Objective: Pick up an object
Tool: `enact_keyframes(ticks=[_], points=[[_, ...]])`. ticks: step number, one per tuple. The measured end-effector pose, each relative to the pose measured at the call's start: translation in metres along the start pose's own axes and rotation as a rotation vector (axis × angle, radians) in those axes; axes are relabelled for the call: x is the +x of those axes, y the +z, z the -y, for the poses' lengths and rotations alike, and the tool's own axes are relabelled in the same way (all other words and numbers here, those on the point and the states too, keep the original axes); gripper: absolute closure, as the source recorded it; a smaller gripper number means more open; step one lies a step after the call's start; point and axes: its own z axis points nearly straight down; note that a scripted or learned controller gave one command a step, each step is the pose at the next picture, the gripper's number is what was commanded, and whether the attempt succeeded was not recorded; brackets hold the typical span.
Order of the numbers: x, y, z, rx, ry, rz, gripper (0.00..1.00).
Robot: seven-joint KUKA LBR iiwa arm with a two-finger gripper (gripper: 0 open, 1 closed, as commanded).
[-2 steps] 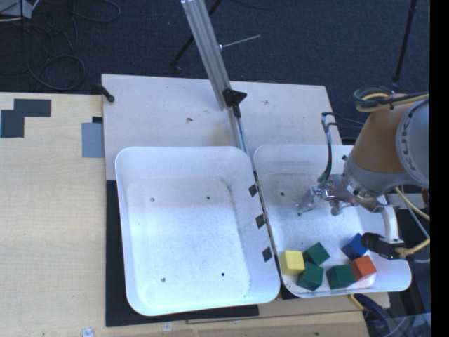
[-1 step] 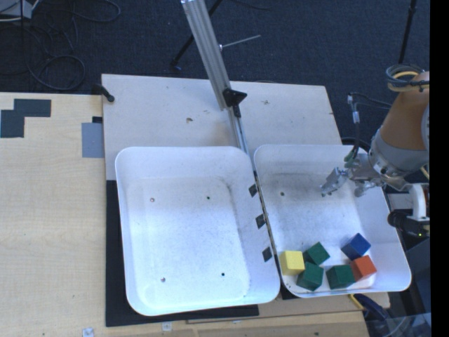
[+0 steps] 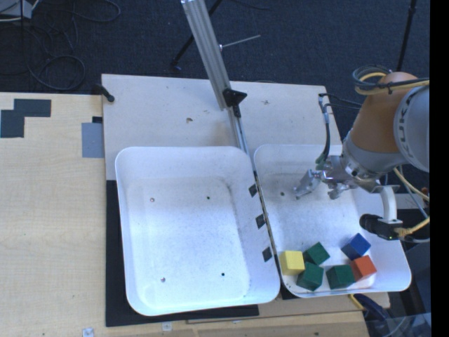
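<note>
While no pick is made yet, camera view lists: end effector over right bin, opening not discernible, nothing seen held. Blocks clustered at bin's near edge, well apart from it: yellow block, blue block, orange block, three green blocks.

End effector hangs over the right bin (blocks near its front).
</note>
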Motion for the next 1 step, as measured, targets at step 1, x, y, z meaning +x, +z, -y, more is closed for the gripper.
enact_keyframes(ticks=[1], points=[[0.0375, 0.0548, -0.0139, -0.003, 0.003, 0.005, 0.0]])
